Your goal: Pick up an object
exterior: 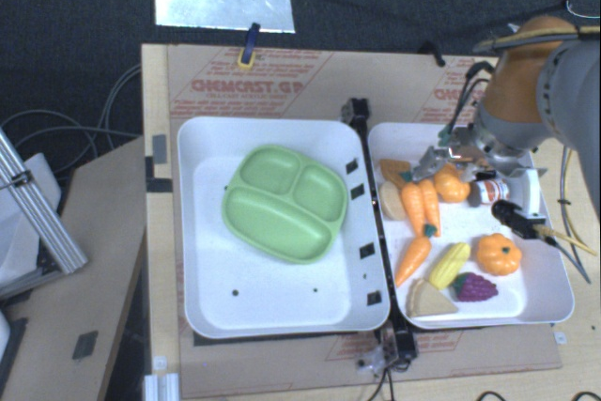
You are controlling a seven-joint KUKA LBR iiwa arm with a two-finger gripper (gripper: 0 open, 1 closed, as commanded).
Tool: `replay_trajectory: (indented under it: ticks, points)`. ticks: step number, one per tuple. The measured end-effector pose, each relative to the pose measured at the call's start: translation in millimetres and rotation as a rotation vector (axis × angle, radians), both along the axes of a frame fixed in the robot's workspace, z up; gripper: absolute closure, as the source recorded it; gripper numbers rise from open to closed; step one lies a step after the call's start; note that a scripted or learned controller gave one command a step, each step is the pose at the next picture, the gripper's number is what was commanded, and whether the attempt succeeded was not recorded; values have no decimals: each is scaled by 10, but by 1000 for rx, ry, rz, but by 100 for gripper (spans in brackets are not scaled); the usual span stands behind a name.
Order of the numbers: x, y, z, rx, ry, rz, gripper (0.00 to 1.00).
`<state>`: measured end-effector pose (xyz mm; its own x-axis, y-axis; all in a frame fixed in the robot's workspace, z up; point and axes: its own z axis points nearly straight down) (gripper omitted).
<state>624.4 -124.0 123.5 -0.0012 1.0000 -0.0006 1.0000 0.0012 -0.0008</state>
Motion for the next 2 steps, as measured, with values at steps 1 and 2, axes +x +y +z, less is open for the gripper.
replay_trajectory:
  ticks: [1, 2]
  points:
    - [42, -28, -56, -5, -16, -2, 0]
    - [71, -29, 74, -8, -25, 0, 100]
